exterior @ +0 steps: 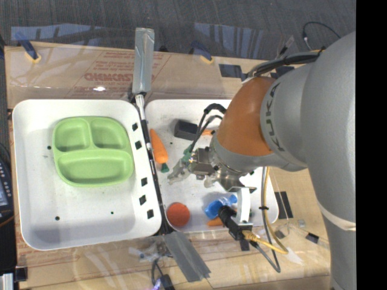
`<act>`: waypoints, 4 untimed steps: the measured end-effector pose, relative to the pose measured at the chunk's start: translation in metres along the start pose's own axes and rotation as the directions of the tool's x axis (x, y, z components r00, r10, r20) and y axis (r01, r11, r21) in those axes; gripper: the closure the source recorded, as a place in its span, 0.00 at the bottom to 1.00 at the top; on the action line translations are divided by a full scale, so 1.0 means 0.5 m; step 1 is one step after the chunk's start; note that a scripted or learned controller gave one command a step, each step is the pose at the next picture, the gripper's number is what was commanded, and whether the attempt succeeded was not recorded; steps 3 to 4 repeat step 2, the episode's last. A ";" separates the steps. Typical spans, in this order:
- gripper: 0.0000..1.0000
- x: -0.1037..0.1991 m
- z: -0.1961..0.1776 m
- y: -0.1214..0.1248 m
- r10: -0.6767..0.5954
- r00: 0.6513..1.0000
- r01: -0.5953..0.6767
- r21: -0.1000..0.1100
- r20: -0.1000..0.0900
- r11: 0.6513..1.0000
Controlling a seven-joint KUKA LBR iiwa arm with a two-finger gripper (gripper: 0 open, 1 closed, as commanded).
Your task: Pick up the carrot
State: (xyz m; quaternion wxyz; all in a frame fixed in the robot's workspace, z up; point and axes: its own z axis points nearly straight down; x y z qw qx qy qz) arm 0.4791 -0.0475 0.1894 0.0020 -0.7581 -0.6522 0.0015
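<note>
Nearest the camera, at about 6 o'clock in the right-hand shallow white plastic bin [181, 110]: a round orange-red ball [178, 214] against the front wall, and just beside it toward 3 o'clock a small blue plastic piece [215, 208] with an orange sliver at its foot, partly hidden under cabling. Further in, over the middle of that bin: the two-finger metal hand [176, 172], hung from the grey arm with the orange band [248, 125], tips pointing toward 9 o'clock, slightly parted by the look of it, nothing between them. Just beyond the tips, toward 11 o'clock: the long orange carrot [159, 148], lying flat along the bin's left wall, green stub toward 6 o'clock, near the hand but apart from it. Behind, toward 12 o'clock: a small dark grey block [185, 128]. Off at 9 o'clock, in the left white bin [27, 162]: a light green three-compartment plastic plate [92, 150]. Judged from this: approach largely done, grasp and lift both left; carrot untouched on the bin floor, tight to the wall, so likely awkward to straddle.
</note>
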 end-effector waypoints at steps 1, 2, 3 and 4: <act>0.00 -0.119 0.115 0.011 -0.185 0.983 0.185 0.003 -0.001 0.983; 0.00 -0.088 0.199 0.008 -0.175 0.985 0.175 0.000 -0.001 0.985; 0.00 -0.088 0.199 0.008 -0.175 0.985 0.175 0.000 -0.001 0.985; 0.00 -0.088 0.199 0.008 -0.175 0.985 0.175 0.000 -0.001 0.985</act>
